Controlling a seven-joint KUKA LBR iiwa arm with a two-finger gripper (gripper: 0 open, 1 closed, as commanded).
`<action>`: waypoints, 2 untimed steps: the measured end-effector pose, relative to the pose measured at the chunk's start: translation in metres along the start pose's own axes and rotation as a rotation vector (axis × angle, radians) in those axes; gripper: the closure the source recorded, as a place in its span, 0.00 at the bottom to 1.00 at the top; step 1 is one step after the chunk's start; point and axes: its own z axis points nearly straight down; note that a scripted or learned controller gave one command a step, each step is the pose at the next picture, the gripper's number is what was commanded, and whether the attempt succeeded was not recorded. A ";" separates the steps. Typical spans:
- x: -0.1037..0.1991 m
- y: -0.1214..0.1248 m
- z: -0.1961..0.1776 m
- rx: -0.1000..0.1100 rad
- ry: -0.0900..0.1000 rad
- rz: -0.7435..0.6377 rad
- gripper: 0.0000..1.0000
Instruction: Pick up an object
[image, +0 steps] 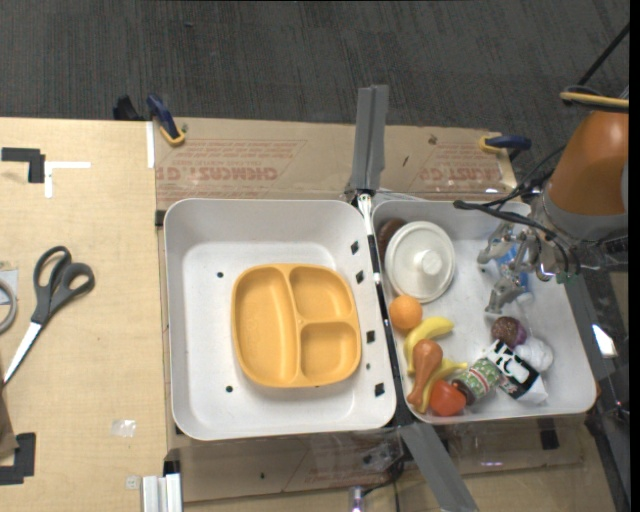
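Observation:
My gripper (498, 276) hangs over the upper right part of the right bin (578, 330), just right of a white lidded bowl (421, 261). It is open, with only bare bin floor showing between its fingers. Just below it lies a small dark purple ball (507, 329). Further down are a white and black object (522, 366) and a small labelled can (479, 380). An orange (405, 313), a banana (430, 331), a brown pear-shaped piece (425, 364) and a red tomato (447, 399) lie along the bin's left side.
The left bin (190, 300) holds a yellow divided plate (296, 324). Scissors (48, 290) lie on the bench at far left. The arm's orange band (597, 165) and cables stand above the right bin's far right corner.

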 end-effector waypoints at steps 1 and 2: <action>-0.021 -0.010 -0.001 0.001 -0.004 -0.078 0.00; -0.002 0.008 0.000 -0.002 0.000 -0.005 0.00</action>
